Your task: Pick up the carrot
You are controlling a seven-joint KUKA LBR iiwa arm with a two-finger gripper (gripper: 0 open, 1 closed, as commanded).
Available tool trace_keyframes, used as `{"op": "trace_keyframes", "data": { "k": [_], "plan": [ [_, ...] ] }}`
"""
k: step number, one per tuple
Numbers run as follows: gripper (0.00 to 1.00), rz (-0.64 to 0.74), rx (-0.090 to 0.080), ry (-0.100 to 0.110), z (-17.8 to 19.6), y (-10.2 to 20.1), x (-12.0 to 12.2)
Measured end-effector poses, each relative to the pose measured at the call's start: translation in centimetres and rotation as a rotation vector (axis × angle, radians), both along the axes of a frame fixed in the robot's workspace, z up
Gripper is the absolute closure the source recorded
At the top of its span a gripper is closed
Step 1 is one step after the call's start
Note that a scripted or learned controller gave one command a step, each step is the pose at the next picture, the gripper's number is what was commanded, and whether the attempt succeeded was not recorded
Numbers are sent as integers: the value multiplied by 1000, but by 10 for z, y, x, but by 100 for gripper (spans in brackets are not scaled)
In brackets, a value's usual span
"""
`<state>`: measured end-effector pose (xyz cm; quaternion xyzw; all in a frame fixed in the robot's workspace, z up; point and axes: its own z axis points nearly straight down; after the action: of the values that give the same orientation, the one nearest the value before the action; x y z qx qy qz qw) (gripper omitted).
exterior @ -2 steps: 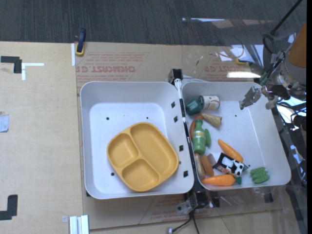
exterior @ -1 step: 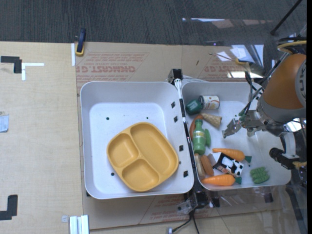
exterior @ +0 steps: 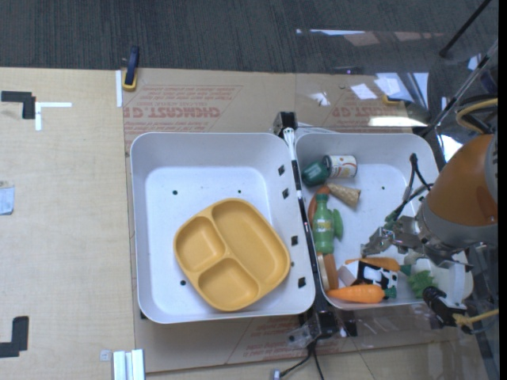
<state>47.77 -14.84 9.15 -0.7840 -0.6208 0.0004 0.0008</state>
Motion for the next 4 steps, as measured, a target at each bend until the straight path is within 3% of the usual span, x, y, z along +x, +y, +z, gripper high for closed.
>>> {"op": "trace_keyframes", "data": {
  "k": [2, 3, 4],
  "plan": [
    [0, 775, -3, -5, 1, -41, 2],
    [100, 768, -7, -10, 10, -42, 4],
    [100, 761, -11, -14, 20, -43, 6]
  ]
}}
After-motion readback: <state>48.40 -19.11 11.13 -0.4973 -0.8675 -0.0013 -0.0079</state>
